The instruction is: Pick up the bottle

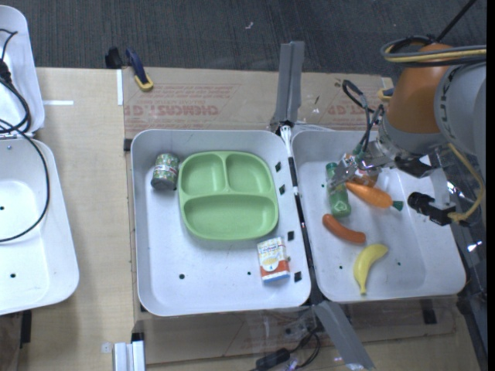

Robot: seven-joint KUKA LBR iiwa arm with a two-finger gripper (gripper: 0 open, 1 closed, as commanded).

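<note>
The bottle (338,196) is small and green with a pale top, and lies in the right bin (418,273) near its left wall. My gripper (357,165) hangs low over the bin's back part. It is just right of the bottle's top end and right above the orange carrot (371,195). The wrist hardware hides the gripper's tips. Nothing is visibly lifted off the bin floor.
A red sausage (344,229) and a yellow banana (367,264) lie in front of the bottle. The left bin (155,269) holds a green divided plate (227,195), a small can (164,171) and a little carton (274,260). A grey post (289,83) stands between the bins at the back.
</note>
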